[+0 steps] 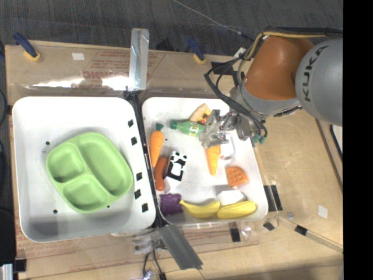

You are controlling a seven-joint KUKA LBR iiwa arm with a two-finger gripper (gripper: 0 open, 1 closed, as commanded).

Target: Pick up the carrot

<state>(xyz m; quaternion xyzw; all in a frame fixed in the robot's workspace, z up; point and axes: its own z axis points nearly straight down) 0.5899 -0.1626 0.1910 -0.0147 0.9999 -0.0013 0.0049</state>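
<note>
The gripper (217,134) hung low over the right bin (247,182), its metal fingers (211,135) reaching down to the wide top end of a carrot (213,158) that pointed its tip toward the near wall; whether they pinched it could not be told. Behind the gripper lay a green bottle (187,127) and a sandwich piece (200,112). A second carrot (156,145) lay along the left wall. A waffle (236,176), banana (200,207) and corn cob (236,210) sat nearer. The left bin (35,121) held a green divided plate (88,171).
</note>
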